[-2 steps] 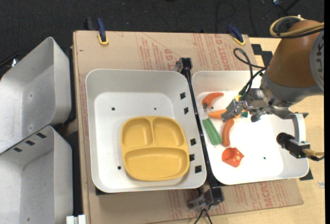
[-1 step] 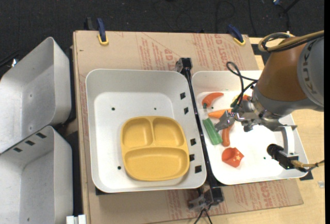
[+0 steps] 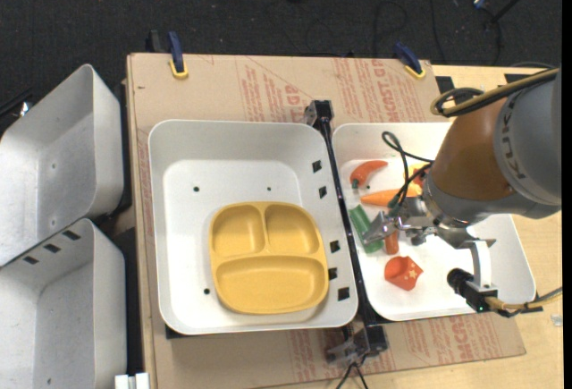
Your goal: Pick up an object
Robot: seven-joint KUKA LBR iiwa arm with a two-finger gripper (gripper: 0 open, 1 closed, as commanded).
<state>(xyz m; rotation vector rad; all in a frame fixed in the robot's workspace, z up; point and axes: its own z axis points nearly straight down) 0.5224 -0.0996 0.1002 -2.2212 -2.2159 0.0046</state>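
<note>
Fingers cannot be told open from shut: the gripper is seen low in the right bin, its metal tip crowded among small toys, and the gap between the fingers is hidden by clutter and by the arm above it. Nothing is seen held. A green piece lies just left of the tip, and a small reddish piece is touching or nearly touching it — which of the two is aimed at cannot be told. The step in hand is judged to be the reach or the closing on one of these. Next, a firm close and a straight lift would be called for, with the neighbours left undisturbed.

Also in the right bin: a red block just below the tip, an orange carrot and a red pepper above it. In the left bin a yellow tray with three compartments lies flat — nothing is seen in it.
</note>
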